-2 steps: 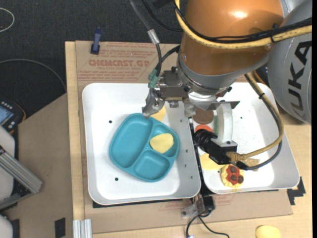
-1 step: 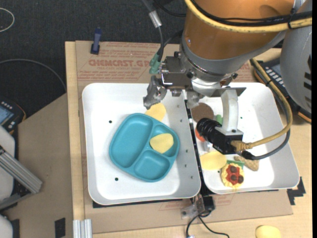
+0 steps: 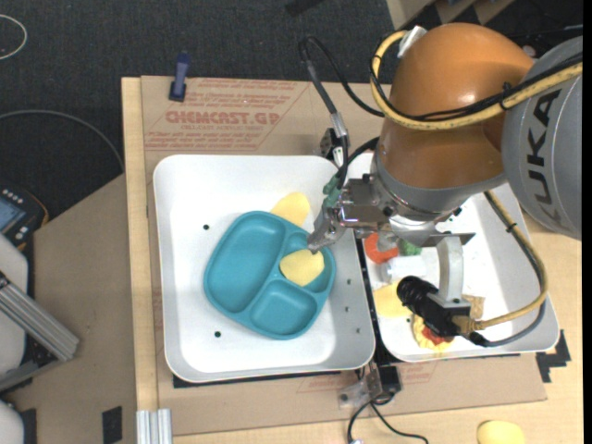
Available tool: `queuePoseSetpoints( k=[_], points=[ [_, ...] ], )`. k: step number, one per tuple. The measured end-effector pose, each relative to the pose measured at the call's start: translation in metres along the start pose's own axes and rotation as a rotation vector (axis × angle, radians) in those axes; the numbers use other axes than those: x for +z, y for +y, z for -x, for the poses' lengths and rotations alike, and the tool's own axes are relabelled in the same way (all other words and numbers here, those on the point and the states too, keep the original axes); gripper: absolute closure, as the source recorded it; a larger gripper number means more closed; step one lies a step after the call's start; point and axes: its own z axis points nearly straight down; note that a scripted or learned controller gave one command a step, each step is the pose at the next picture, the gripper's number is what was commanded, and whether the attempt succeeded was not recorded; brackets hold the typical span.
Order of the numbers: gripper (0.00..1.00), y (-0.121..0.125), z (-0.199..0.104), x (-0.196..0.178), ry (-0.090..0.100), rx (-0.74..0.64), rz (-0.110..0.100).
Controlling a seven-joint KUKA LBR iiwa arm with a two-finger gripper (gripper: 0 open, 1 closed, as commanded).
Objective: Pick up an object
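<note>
A teal divided plate (image 3: 245, 271) lies tilted in the left bin (image 3: 185, 183). A pale yellow piece (image 3: 301, 266) rests in the plate's right compartment, and a second yellow piece (image 3: 291, 207) lies just behind the plate. My gripper (image 3: 317, 239) reaches down from the right, its tip at the plate's right rim just above the yellow piece in the plate. The view does not show anything held.
The arm's orange band and wrist cover much of the right bin (image 3: 518, 276). A red thing (image 3: 377, 245), a green thing (image 3: 407, 247) and yellow bits (image 3: 392, 304) show under it. A blue clip (image 3: 179, 77) lies on the board behind the bins.
</note>
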Motion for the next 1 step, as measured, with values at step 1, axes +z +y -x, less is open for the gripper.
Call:
queuePoseSetpoints(
  k=[1],
  points=[
    [1.00,0.0016,-0.0054,-0.0173,0.007,-0.009,0.017]
  ],
)
